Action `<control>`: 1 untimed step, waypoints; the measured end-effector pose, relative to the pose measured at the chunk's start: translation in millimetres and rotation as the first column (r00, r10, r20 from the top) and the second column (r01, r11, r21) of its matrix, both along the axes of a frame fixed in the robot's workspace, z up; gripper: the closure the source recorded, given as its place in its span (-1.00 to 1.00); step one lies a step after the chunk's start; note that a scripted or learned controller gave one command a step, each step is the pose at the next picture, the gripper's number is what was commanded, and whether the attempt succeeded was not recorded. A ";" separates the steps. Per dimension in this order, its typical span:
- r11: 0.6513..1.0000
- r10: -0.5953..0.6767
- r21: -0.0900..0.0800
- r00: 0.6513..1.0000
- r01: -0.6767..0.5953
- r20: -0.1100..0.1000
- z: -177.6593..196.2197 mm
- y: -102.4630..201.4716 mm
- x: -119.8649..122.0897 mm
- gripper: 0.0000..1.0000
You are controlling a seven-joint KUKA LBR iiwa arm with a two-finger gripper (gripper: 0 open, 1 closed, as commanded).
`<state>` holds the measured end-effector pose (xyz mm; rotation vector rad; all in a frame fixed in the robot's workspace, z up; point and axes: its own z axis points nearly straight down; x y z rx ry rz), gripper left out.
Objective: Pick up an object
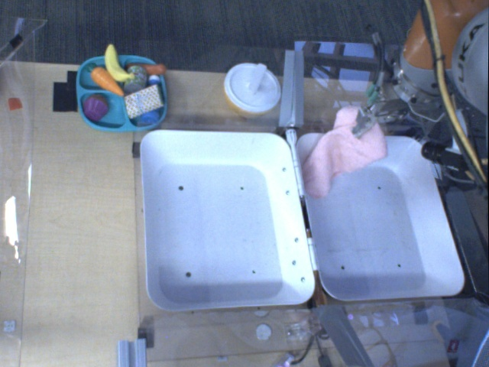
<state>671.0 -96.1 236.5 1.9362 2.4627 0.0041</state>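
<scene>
1. The arm [451, 29] reaches in from the right, its orange band high in the top right corner, with yellow and dark cables running down alongside it.
2. The end effector [367, 121] sits over the far edge of the right bin [397, 281], right at the upper tip of a pink cloth [340, 157].
3. And there's contact: the cloth's top corner is drawn up into a point between the fingers, so the end effector is pinching the pink cloth.
4. The rest of the cloth hangs and drapes down toward the left, bunched in soft folds across the far left corner of the right bin, its lower end lying against the bin's left wall.
5. The left bin [221, 281] lies just beside the right one, their rims touching along a narrow seam.
6. Over on the wooden counter [76, 228], beyond the left bin, a blue divided tray [84, 117] holds toy food: a banana [114, 63], a carrot [105, 79], a purple piece [95, 107].
7. A white round lid on a yellow container [252, 88] stands near the far edge, between the tray and the arm.
</scene>
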 end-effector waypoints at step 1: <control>1.000 -0.013 0.003 1.000 0.013 -0.007 -5.1 55.3 -1.7 1.00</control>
